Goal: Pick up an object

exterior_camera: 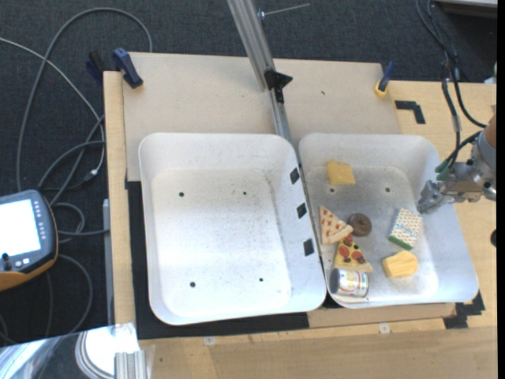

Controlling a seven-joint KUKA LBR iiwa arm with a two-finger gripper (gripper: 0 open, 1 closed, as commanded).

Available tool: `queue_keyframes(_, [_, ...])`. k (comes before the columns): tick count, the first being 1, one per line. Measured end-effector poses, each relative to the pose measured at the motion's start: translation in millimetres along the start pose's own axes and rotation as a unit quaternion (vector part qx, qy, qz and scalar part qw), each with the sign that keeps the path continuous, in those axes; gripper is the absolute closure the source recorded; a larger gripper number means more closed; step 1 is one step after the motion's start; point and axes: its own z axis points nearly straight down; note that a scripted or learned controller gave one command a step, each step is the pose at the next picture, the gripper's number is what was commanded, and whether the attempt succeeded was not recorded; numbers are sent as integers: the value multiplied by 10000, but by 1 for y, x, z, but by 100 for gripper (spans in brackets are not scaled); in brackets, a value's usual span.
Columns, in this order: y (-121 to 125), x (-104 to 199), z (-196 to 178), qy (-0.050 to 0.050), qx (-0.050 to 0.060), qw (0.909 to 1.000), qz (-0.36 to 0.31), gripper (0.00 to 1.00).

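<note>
The right bin (442, 172) holds several small things: a yellow block (340, 173) near its back, a pizza slice (332, 226), a brown round piece (360, 224), a second pizza piece (350, 254), a green-and-white packet (406, 227), a yellow cheese wedge (400, 264) and a small can (349, 283) at the front. My gripper (430, 198) hangs over the bin's right side, just above and right of the packet. Nothing shows between its fingers, and their spread is too small to make out.
The left bin (158, 164) sits beside the right one, with a metal pole (252, 38) rising between them at the back. Blue clamps (126, 65) hold the board. A teach pendant (24, 235) and cables lie off the bench at left.
</note>
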Motion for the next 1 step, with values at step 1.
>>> queue_keyframes(1, [2, 0, -35, 2, 2, 10000, -6, 100])
